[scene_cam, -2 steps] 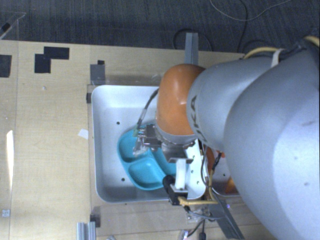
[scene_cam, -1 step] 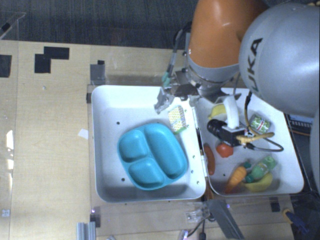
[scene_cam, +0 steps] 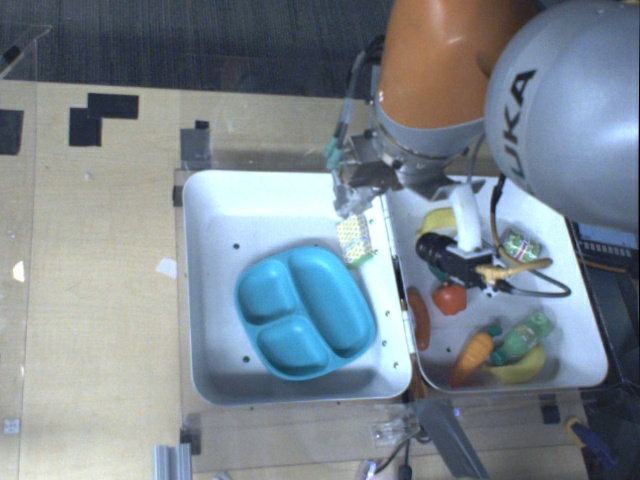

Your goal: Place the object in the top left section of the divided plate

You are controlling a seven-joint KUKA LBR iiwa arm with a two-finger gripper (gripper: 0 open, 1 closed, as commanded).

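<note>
Hanging below the gripper [scene_cam: 352, 206], a small pale patterned packet [scene_cam: 353, 239] is pinched between its fingers, long axis nearly vertical, up and right of the blue divided plate [scene_cam: 305, 310].

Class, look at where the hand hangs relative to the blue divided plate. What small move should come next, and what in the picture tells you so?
Probably a short shift toward the plate's top left section. The hand hangs at the left bin's upper right, with a small yellow-dotted object just beneath it, up and to the right of the blue divided plate. Whether the object is truly gripped is unclear, so move gently.
</note>
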